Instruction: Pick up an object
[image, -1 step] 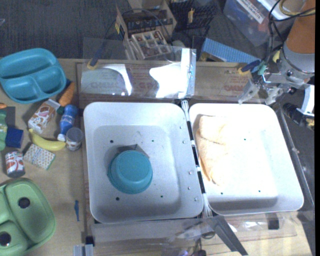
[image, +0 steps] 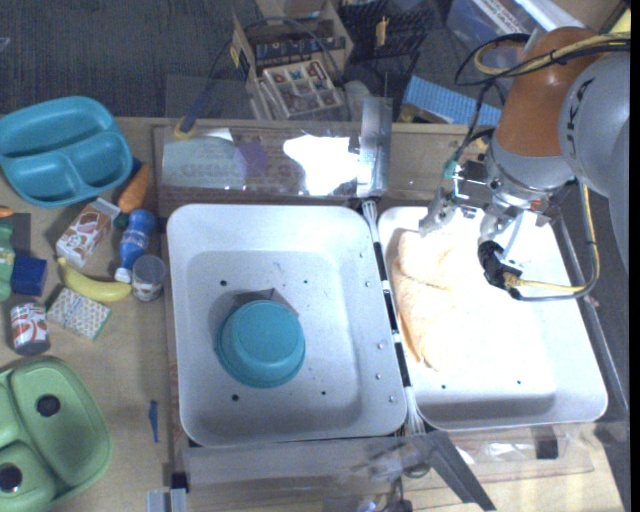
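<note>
- The grey arm with its orange band reaches in from the right, and its two-finger gripper (image: 462, 212) hangs over the far left part of the right-hand shallow white bin (image: 560, 400).
- Whether the gripper's fingers are apart or together cannot be told; glare and cabling blur the tip.
- A pale cream, crumpled cloth-like thing (image: 425, 290) lies in the right-hand bin along its left wall, stretching from just below the gripper toward the near side. The gripper's tip is at or just above its far end; contact cannot be confirmed.
- A black cable with a yellow tip (image: 515, 282) dangles from the wrist over the right-hand bin, right of the cloth.
- A round teal plastic bowl (image: 261, 343), upside down, sits in the left-hand shallow white bin (image: 200, 240), left of the right-hand bin and well apart from the gripper.
- Farther left of the left-hand bin, on the bench, lie a yellow banana (image: 92, 284), a blue bottle (image: 134, 240) and a teal divided tray (image: 62, 150).
</note>
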